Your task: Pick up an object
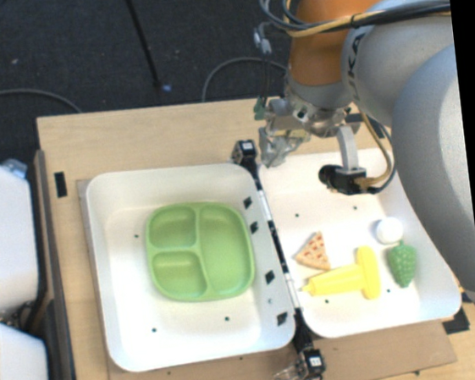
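Note:
The right bin (322,184) holds a pizza-slice toy (314,253), a yellow T-shaped toy (347,278), a white ball (388,230) and a green bumpy toy (403,264), all in its near half. My gripper (277,148) hangs over the far left corner of that bin, close to the divider between the bins. It sits well away from the toys, and I see nothing between its fingers. The arm's orange band (329,25) and grey body rise above and to the right of it.
A green divided plate (199,250) lies in the middle of the left bin (125,325). A black cable clip (344,178) hangs over the right bin's far part. White boxes stand at the bench's left edge.

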`<state>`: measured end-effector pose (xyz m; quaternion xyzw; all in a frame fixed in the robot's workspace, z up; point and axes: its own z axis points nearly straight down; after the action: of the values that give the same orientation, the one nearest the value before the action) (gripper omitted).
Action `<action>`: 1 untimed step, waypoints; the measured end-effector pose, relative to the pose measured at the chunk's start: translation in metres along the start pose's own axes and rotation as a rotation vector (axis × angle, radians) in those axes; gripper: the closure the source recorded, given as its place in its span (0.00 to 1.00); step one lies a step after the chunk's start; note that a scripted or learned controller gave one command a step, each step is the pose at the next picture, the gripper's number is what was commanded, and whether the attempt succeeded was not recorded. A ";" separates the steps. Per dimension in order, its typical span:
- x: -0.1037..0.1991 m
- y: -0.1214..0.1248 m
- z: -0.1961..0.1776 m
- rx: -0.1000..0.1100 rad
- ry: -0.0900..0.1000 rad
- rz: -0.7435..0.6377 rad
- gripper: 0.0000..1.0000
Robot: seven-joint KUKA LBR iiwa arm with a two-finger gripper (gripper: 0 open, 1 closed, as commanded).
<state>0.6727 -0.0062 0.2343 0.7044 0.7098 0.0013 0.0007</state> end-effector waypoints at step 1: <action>0.053 -0.002 -0.012 0.000 0.000 0.001 1.00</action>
<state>0.6699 0.0466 0.2461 0.7047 0.7096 0.0013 0.0006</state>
